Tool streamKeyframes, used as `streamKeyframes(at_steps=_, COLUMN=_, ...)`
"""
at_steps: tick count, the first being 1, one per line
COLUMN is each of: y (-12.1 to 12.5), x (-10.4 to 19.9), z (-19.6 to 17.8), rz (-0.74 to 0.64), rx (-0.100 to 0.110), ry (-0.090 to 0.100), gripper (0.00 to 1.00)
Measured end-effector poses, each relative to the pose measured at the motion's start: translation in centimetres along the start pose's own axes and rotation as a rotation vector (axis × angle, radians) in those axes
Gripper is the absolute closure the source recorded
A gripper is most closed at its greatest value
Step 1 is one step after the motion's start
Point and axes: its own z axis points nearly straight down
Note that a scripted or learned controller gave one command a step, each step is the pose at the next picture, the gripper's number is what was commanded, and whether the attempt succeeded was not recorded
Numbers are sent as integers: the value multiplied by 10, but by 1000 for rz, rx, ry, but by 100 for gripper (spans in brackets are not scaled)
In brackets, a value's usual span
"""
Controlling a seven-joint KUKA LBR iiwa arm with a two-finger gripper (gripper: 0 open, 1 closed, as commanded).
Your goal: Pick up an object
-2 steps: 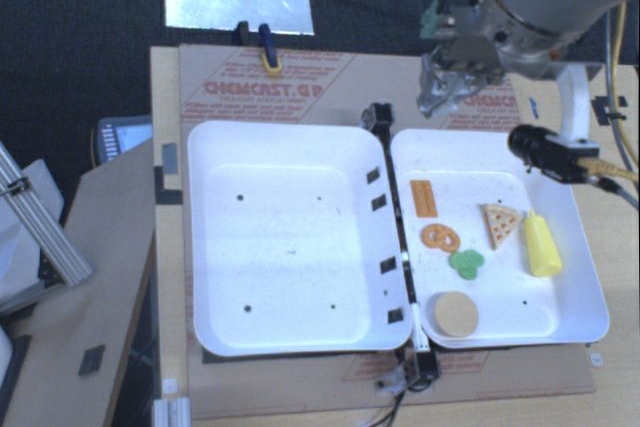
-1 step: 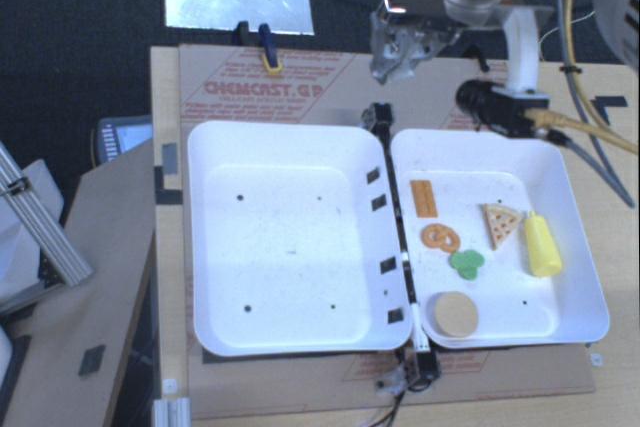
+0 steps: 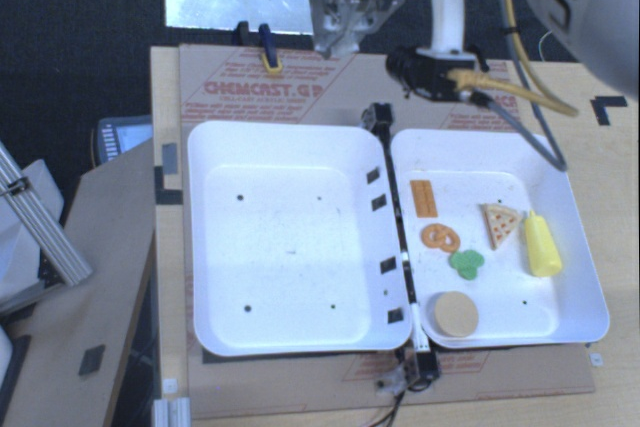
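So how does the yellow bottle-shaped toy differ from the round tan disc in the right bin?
The yellow bottle-shaped toy is long and narrow, bright yellow, and lies near the bin's right wall. The round tan disc is circular, flat, pale brown, and sits at the front near the divider. Both rest in the right white bin, untouched.

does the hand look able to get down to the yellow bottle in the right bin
Probably yes. The yellow bottle lies with open space above it, slightly apart from the pizza slice; the hand hangs beyond the bins.
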Motion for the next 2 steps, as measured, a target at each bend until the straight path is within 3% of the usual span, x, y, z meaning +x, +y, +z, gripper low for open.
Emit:
streamKeyframes(at_steps=1, y=-46, x=-94, z=0, rz=17, rx=2, ry=-4, gripper=100)
streamKeyframes(at_steps=2, y=-8, x=-46, z=5, rz=4, rx=3, ry=-2, gripper=100)
